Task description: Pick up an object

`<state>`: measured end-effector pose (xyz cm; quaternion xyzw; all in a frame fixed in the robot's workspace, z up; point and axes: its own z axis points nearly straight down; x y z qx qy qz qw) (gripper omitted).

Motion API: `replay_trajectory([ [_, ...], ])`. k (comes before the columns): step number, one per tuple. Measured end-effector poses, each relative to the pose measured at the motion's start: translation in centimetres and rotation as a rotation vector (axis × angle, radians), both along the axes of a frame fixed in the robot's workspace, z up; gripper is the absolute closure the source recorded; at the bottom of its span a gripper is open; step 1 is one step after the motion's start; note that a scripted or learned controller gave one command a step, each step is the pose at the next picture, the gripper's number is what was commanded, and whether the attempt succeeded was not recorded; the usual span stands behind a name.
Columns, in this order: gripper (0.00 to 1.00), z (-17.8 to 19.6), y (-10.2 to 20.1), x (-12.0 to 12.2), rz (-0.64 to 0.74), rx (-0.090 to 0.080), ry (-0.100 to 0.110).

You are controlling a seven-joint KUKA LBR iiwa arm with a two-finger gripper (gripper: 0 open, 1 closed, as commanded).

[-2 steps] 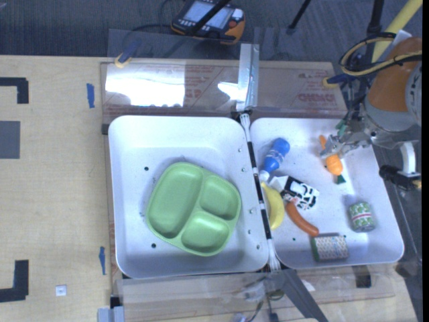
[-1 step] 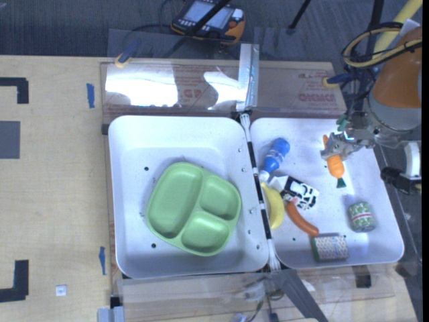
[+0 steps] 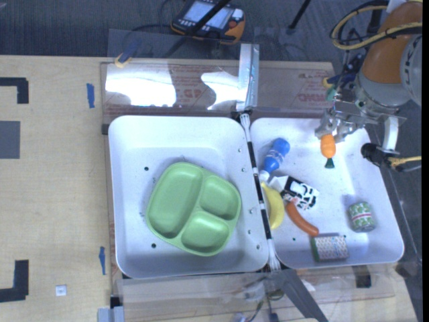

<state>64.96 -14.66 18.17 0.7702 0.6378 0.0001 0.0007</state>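
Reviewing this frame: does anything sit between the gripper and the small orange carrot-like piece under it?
Nothing visible does. The gripper hangs directly above the orange piece at the right bin's far end, and the blue bottle lies apart to its left.

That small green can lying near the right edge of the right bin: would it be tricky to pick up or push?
Probably a bit. The green can appears to lie on its side, so a nudge would likely roll it across the smooth bin floor. Its rounded body could slip between the fingers. It looks rigid, not squashy, and stands apart from its neighbours, leaving room around it.
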Motion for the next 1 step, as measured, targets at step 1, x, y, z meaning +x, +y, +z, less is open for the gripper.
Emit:
replay_trajectory([
  [1,1.00,5.91,4.98,-1.69,0.055,0.000,-0.001],
])
